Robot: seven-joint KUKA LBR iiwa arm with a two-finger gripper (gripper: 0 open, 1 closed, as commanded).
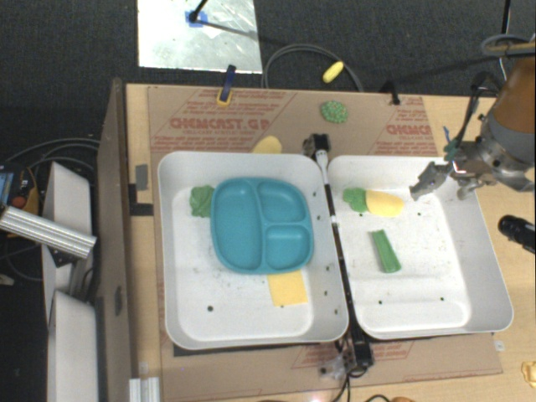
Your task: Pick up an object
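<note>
Jaws on my gripper (437, 182) look spread, with nothing between them, hanging over the far right part of the right bin (481, 308). Just left of them I see a yellow object (386, 203) touching a green leafy piece (355, 198). A green stick (385, 250) lies nearer, mid-bin. Over in the left bin (180, 308) sit a blue divided tray (261, 225), a yellow square (288, 289) and another green piece (201, 200).
</note>
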